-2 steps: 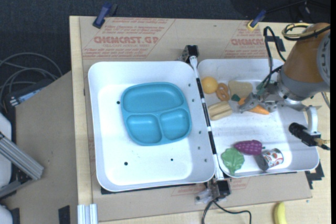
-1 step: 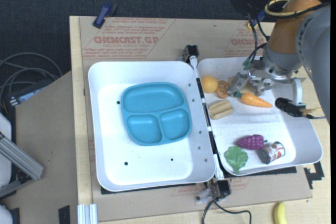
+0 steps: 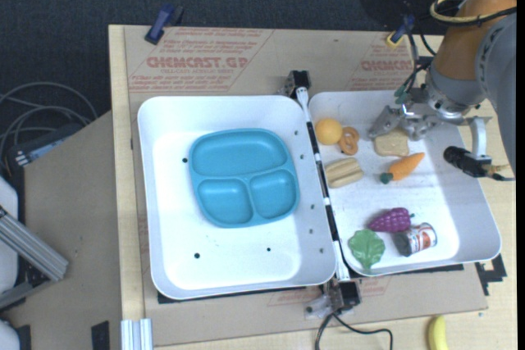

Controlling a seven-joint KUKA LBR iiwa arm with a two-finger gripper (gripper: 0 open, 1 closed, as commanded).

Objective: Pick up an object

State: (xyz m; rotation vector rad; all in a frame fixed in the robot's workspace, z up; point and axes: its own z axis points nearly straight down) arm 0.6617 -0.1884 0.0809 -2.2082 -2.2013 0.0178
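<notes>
My gripper [image 3: 401, 125] hangs over the far part of the right bin [image 3: 467, 209], open, with nothing between its fingers. A tan block of food [image 3: 391, 145] lies just in front of and below it. Close by are a toy carrot [image 3: 404, 166], a pretzel [image 3: 349, 140], a yellow-orange ball [image 3: 328, 131] and a bread roll [image 3: 343, 171]. Nearer the front of that bin lie purple grapes [image 3: 390, 220], a green leafy piece [image 3: 366, 247] and a small red can [image 3: 418, 240].
The left bin [image 3: 164, 242] holds a blue divided plate [image 3: 244, 176]. A ridge where the two bins meet [image 3: 321, 184] runs between them. A yellow item [image 3: 437, 334] lies off the bench at the bottom right.
</notes>
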